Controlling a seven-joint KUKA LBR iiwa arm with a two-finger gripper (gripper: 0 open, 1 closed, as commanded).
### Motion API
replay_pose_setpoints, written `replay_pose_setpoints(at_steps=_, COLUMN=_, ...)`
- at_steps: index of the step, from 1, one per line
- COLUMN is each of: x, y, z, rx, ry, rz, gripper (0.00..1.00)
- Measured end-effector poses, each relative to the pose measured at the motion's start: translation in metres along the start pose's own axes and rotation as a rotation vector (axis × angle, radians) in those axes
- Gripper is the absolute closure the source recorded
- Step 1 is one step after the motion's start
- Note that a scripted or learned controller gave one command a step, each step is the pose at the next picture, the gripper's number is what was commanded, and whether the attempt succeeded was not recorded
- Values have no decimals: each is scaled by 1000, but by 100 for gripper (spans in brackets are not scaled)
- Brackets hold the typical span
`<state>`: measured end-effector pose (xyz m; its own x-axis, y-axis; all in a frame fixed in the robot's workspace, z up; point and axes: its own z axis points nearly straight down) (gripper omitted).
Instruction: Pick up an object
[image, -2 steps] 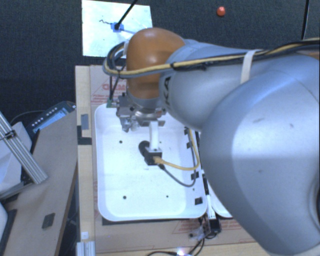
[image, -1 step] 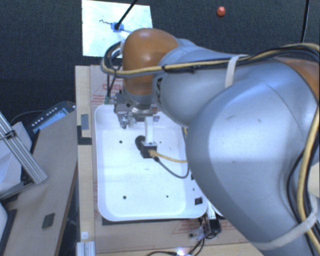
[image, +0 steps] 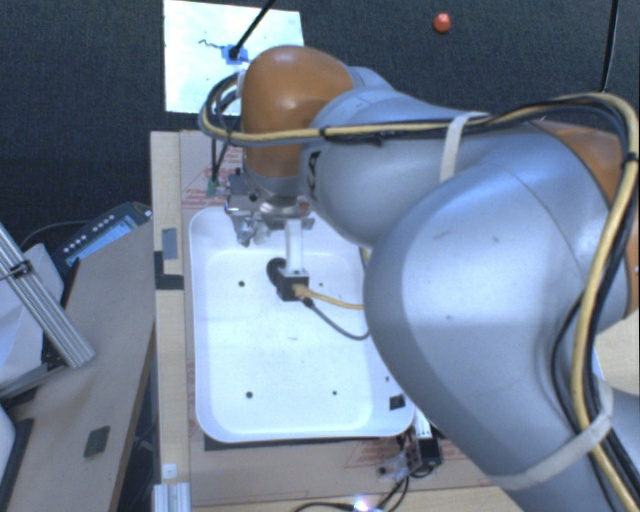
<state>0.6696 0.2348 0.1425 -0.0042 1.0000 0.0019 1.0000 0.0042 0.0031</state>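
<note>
My gripper (image: 252, 230) hangs below the orange wrist band (image: 285, 95), over the far end of the left white bin (image: 215, 400) and close to its floor. The bin floor near it shows bare white plastic with a few small dark dots. A small black piece (image: 396, 402) lies at the bin's near right corner. The big grey arm (image: 480, 260) crosses in from the right and hides the right bin.
A white paper sheet (image: 200, 60) lies behind the bins. At the left, off the bench, are a slanted metal rail (image: 45, 310) and a grey device with a blue panel (image: 105, 230). Wires (image: 405, 465) sit at the bench's front edge.
</note>
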Motion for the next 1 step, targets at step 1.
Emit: replay_pose_setpoints(at_steps=1, x=-1, y=-8, z=32, rx=5, ry=-2, rz=0, gripper=100)
